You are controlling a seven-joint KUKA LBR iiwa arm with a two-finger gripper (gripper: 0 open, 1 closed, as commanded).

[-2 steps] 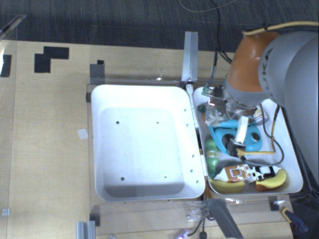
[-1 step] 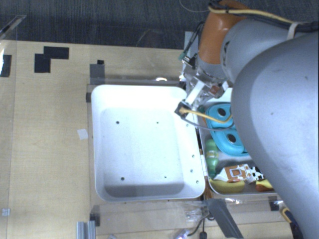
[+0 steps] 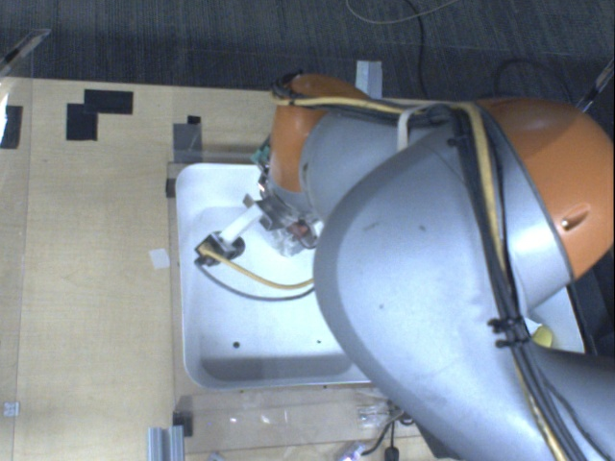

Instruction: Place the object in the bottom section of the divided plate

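My gripper (image 3: pixel 290 230) hangs low over the upper middle of the left white bin (image 3: pixel 252 346), close to its floor. The grey arm with its orange band (image 3: pixel 317 113) comes in from the right and covers the bin's right side and everything beyond it. A small yellow-green thing (image 3: pixel 544 335) peeks out past the arm's edge at the right; I cannot tell what it is.
The bin's left wall (image 3: pixel 181 277) and front rim (image 3: pixel 269 382) border the pale wooden bench (image 3: pixel 86 286). Black shapes (image 3: pixel 96 111) mark the bench at the back left. A grey post (image 3: pixel 368 73) stands behind the bin. A thin cable (image 3: pixel 404 8) lies on the dark floor.
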